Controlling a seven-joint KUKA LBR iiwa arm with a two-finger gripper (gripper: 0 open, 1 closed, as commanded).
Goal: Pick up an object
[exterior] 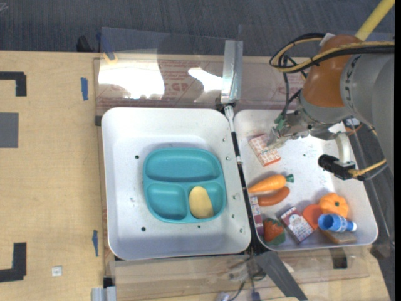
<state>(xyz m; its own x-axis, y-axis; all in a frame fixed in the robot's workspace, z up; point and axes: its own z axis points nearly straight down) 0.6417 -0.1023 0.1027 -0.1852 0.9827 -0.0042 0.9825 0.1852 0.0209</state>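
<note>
Camera view has the fingers point(280, 132) low in the right bin point(366, 231), their tips over the upper corner of a small red-and-white packet point(264, 150); how far apart they stand I cannot tell, since they are small and blur into the packet's edge, and nothing is visibly caught between them. The grey arm point(369, 93) with its orange band comes down from the upper right of the packet, a slant that likely suits a descent onto something lying flat. The packet lies flat on the bin floor against the bin's left wall, its long axis running from upper left to lower right, the lower end pointing toward the carrot point(271, 183) just below it. I judge it the likeliest thing to be picked, being nearest the tips and apart from its neighbours. Below the packet, the carrot lies nearly level with its green top to the right, a red sausage point(274, 197) tucked beneath it. Farther below and right of the packet crowd a small carton point(296, 223), a pumpkin point(333, 204) and a blue bottle point(335, 223). Left of the packet, in the other bin point(119, 168), a teal tray point(183, 182) holds a potato point(200, 202).
</note>
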